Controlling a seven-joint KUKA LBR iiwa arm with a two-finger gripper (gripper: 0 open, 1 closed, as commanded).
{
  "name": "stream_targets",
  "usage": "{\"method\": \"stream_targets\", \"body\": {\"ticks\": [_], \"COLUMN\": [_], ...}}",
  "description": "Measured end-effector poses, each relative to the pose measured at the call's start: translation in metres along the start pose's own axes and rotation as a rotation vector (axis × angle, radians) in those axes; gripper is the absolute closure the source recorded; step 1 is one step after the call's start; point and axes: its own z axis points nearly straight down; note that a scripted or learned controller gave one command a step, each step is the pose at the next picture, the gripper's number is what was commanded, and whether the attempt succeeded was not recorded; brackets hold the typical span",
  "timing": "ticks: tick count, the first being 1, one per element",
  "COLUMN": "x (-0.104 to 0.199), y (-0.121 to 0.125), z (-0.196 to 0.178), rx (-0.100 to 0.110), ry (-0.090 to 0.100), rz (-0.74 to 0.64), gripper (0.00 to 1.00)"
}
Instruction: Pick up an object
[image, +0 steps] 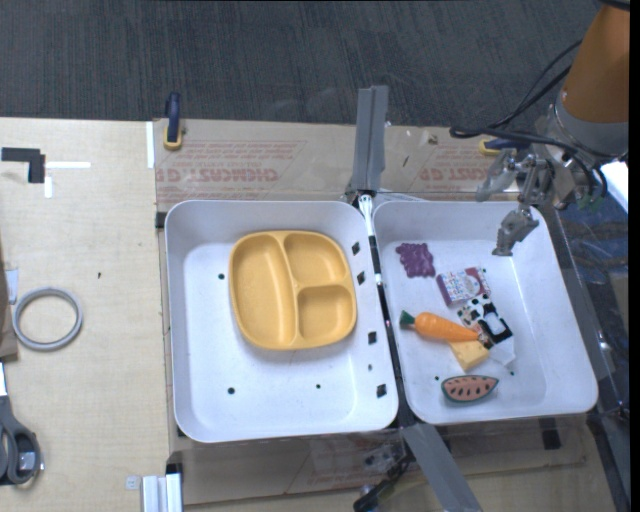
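At the far left of the bench lies a roll of tape (45, 318), with scissors (17, 450) at the lower left edge; neither matters here.

The left bin (190, 330) holds a yellow divided plate (293, 289), lying flat near the middle. It is broad and low, a poor choice for a two-finger grasp.

The right bin (560, 300) holds the small items, grouped left of centre:
- a purple bunch of grapes (415, 259), nearest the divider, apart from the rest;
- a small printed packet (463, 285) just beside it;
- a toy carrot (443, 326) lying crosswise, its tip against a black-and-white piece (490, 324) and a yellow wedge (468, 354);
- a watermelon slice (469, 388), alone toward the near wall.

The gripper (516, 232) hangs over the back right part of this bin, above bare floor and well apart from every item. It holds nothing. Whether it is spread or closed cannot be told from this angle.

Recommended procedure, judged from the layout: choose an isolated item. The grapes or the watermelon slice offer room on both sides. The carrot cluster risks catching two pieces at once. Centre over the chosen item, align across its narrow width, then descend until close to the bin floor before closing.
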Motion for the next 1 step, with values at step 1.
{"method": "stream_targets", "body": {"ticks": [1], "x": [0.0052], "y": [0.0055], "z": [0.1319], "rx": [0.0], "ry": [0.001], "rz": [0.261], "gripper": [0.0]}}
